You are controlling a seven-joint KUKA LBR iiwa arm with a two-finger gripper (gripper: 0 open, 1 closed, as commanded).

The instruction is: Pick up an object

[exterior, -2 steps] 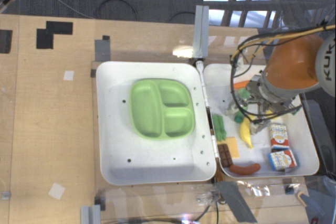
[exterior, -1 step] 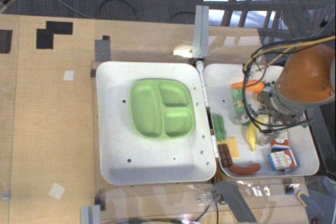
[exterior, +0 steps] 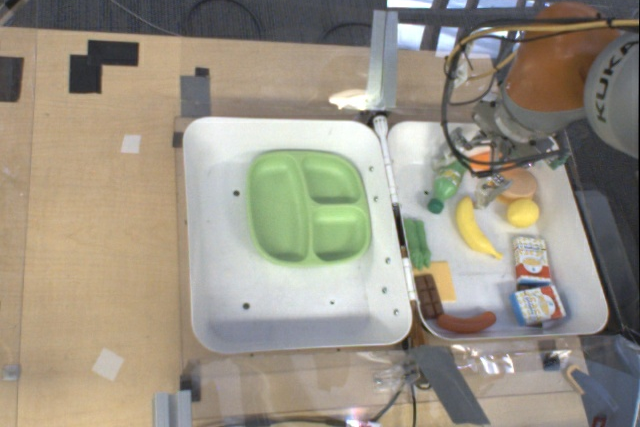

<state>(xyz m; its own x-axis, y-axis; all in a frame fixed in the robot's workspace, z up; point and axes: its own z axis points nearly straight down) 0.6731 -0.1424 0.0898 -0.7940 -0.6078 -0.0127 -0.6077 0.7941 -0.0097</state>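
The right bin point(exterior: 592, 310) is crowded: one banana point(exterior: 474, 227), one lemon point(exterior: 522, 212), one green bottle point(exterior: 445, 185), one sausage point(exterior: 466, 322), one chocolate bar point(exterior: 428, 294) and two small cartons point(exterior: 531, 259) sit close together, with little bare floor. The left bin point(exterior: 220, 305) holds one green divided plate point(exterior: 305, 207) with open margin all around. The pincer point(exterior: 490, 177) hangs low over the right bin's far end beside the bottle; cables and wrist hide it, so its spread cannot be told.

Robotics lab: bench point(exterior: 90, 245), bins point(exterior: 215, 315), cabling point(exterior: 460, 65).
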